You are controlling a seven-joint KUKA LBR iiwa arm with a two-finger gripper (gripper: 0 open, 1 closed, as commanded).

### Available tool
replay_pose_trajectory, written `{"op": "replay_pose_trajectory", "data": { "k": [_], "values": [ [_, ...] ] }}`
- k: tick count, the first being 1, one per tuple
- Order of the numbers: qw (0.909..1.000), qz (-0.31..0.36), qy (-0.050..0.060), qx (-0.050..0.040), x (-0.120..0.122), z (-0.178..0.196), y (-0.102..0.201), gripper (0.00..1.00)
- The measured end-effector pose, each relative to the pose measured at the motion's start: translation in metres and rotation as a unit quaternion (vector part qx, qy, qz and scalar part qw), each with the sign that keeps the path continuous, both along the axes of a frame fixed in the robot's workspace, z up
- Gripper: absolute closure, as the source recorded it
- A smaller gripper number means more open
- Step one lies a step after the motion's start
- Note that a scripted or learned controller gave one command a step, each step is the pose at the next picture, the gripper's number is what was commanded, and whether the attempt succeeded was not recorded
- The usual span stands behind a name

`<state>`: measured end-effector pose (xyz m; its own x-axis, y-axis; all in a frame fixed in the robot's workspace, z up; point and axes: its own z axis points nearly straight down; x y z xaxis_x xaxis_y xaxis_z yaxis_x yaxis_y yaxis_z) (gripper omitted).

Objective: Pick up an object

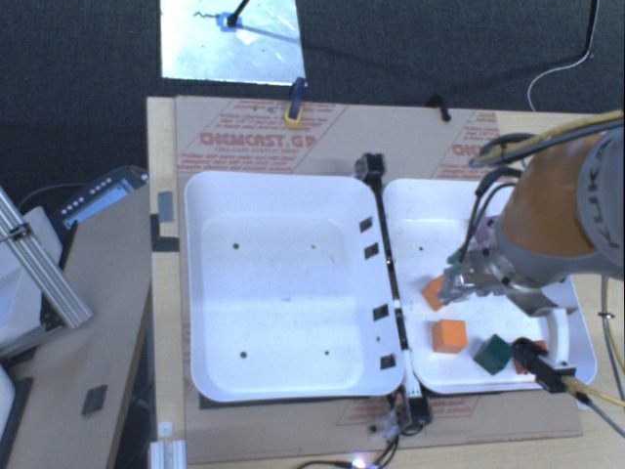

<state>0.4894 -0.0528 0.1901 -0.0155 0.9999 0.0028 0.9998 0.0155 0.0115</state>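
Camera view shows the gripper (455,283) low in the right bin (430,208), its tip at an orange block (434,292) near the divider; whether it is spread or pinching cannot be told. Nearer the bin's front wall lie an orange cube (449,336) and a green block (493,354).

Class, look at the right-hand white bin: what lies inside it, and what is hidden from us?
Inside the right bin lie an orange cube, a dark green block and an orange piece partly under the gripper. The arm covers the bin's far right part.
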Motion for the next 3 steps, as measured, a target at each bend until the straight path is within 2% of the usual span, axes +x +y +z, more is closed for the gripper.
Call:
{"op": "replay_pose_trajectory", "data": {
  "k": [1, 2, 3],
  "values": [
    [0.9999, -0.009, 0.007, -0.0021, -0.002, -0.11, -0.055, 1.0],
    [1.0, -0.006, 0.002, -0.0025, 0.014, -0.038, -0.057, 1.0],
    [1.0, -0.006, 0.007, -0.0005, -0.004, -0.109, -0.03, 1.0]
  ]
}}
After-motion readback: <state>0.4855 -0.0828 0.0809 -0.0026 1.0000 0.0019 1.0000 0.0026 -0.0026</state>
